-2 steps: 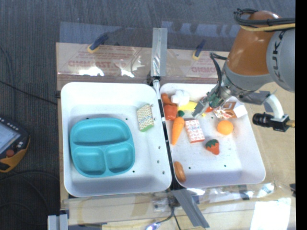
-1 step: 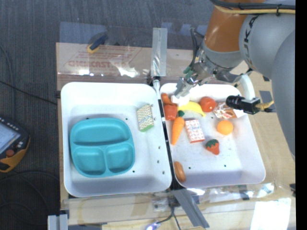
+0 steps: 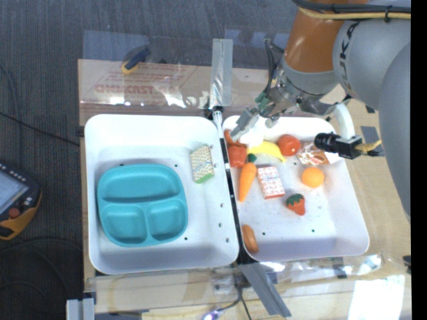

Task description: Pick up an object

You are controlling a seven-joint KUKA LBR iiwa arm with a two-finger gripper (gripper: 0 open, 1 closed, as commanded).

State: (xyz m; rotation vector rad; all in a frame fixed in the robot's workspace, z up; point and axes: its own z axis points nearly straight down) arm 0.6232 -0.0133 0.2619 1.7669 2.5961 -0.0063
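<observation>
1. Nearest my camera, I see a small brown sausage-like piece lying against the left wall of the right bin.
2. In the left bin a teal divided tray sits flat toward the front, and a small patterned sponge-like block lies just beyond it, near the wall between the two bins.
3. Mid right bin, I pick out a strawberry, an orange ball, a small red-and-white carton and a carrot lying lengthwise, all close together but mostly apart.
4. Farther back are a red pepper-like piece, a banana, a tomato and a crinkled wrapper.
5. The gripper hangs low over the back left corner of the right bin, just above the banana and a white item beside it.
6. I cannot tell how wide its grip stands, and I see nothing clearly caught in it.
7. Beyond the bins, a yellow-and-blue tool lies on the cardboard.
</observation>
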